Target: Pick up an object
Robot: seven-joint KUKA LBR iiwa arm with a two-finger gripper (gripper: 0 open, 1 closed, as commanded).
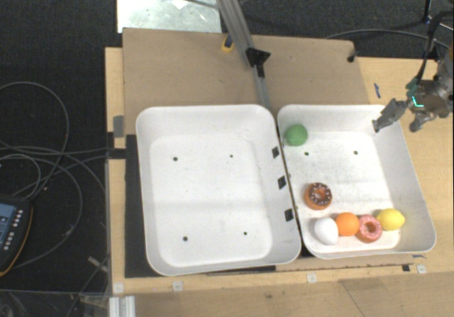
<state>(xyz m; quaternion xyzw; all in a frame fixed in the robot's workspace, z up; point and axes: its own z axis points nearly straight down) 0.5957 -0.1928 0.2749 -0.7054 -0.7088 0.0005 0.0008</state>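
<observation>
Bench: carried two shallow white bins side by side, likely so items could pass between them
Left bin: held nothing to grasp
Right bin: held all the pickable things, so the arm sat at its upper right edge
Gripper: hung over the right bin's far corner, its two fingers spread apart and pinching nothing
Green ball: alone near the top left corner, easiest to reach cleanly
Chocolate doughnut: lay apart, mid-bin
Front-row cluster: white egg, orange, pink doughnut and lemon crowded together, touching
Writing: none legible anywhere
</observation>
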